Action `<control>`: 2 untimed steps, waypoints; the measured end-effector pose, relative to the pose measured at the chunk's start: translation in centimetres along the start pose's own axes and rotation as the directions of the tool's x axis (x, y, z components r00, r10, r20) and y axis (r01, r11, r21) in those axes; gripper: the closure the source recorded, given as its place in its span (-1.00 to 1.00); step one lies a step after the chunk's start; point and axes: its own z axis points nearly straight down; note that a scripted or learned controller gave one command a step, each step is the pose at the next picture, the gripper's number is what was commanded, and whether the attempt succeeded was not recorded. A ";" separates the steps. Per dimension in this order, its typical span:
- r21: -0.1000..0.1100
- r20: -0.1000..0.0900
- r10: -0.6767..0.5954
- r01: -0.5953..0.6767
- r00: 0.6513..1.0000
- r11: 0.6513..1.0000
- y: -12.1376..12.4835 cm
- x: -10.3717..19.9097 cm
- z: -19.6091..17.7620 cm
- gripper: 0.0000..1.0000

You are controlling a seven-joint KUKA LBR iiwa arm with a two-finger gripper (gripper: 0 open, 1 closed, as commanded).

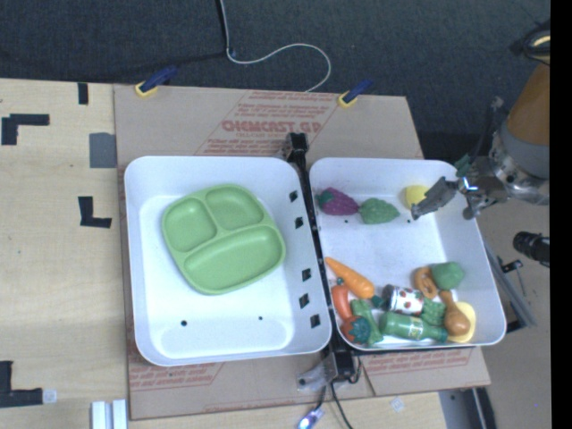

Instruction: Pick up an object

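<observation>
Carrot in rt bin, long axis diagonal (tip lower-rt), gripper near yellow toy, fingers apart, holding nothing

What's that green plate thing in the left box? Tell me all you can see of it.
The green plate is a pale green divided tray, plastic-looking, with rounded corners and three compartments: two small ones toward the far side and one long one toward the near side. It lies flat and turned at a slant on the floor of the left white bin, roughly central and slightly toward the far side. Nothing lies in it, and it touches nothing but the bin floor.
</observation>
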 end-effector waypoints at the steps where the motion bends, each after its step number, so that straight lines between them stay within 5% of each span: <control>1: 0.000 0.000 -0.002 0.002 1.000 1.000 0.0 0.1 -1.0 1.00; 2: -0.017 -0.001 -0.010 0.010 1.000 1.000 -6.0 8.9 -15.7 1.00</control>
